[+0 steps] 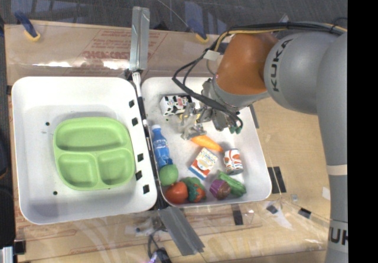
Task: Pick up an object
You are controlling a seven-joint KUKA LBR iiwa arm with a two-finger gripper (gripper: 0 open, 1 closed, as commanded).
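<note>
Jaws: I can't tell their state, gripper [195, 121] blurs into wrist clutter at frame centre. It hangs low in the right bin [260, 161], just above the carrot [207, 142], my likely target. Other toys crowd the lower edge.

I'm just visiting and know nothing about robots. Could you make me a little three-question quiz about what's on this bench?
1. True or false: the green divided plate lies in the left bin.
2. Which thing lies nearest the gripper? A) blue bottle B) carrot C) purple toy
3. Fill in: the can lies just to the ____ of the small carton in the picture.

Key: 1 true; 2 B; 3 right.
</note>
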